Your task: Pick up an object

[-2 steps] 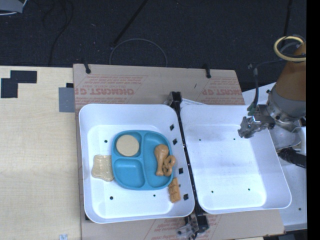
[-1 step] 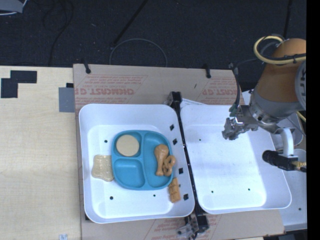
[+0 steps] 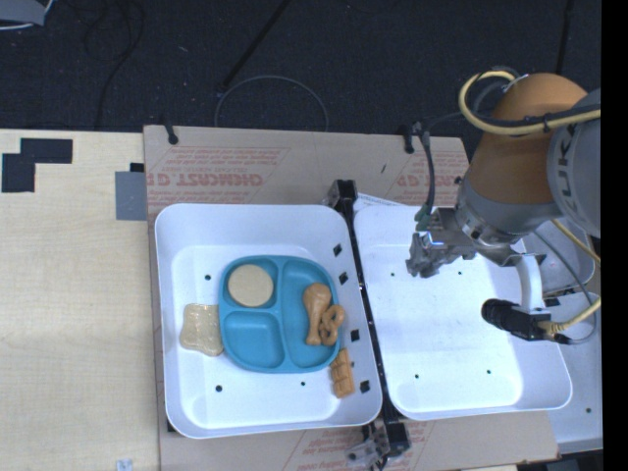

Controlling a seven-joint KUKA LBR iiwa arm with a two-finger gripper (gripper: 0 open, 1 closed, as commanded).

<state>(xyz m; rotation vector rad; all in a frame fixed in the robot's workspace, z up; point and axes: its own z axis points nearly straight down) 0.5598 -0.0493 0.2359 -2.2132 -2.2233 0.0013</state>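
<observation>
**Toy food [image 3: 316,314] lies in one bin, gripper [image 3: 426,259] hangs over the other**

Every piece I could go for is in the white bin [image 3: 186,400] on the view's left. A blue divided plate [image 3: 257,346] of smooth plastic, with three compartments, sits in the middle of it. Its upper-left compartment holds a round biscuit [image 3: 249,285], flat and pale tan. Its long right compartment holds a knobbed bone-shaped piece [image 3: 315,300] with a pretzel [image 3: 335,320] against its right side. A toast slice [image 3: 201,329], pale and rough-looking, lies on the bin floor touching the plate's left rim. A small tan piece [image 3: 341,373], lumpy, lies off the plate's lower right corner, just beside the bin's right wall, so I have little room on that side of it. White floor shows along the top and bottom of the plate.

The gripper is over the upper-left part of the right-hand bin [image 3: 471,386]. It is near the black divider [image 3: 345,204] between the two bins and well apart from every piece. From this angle I cannot tell whether it is spread or clenched.

Both bins rest on a cardboard sheet [image 3: 294,160] with red print. The line above the left bin is upside down to me and seems to read "CHEMCAST GP". The print along the near edge is cut off and I cannot read it. The cardboard lies on a pale wood-grain surface [image 3: 69,312], which carries black marks [image 3: 39,157] and a grey square [image 3: 129,194] near its far edge.
</observation>
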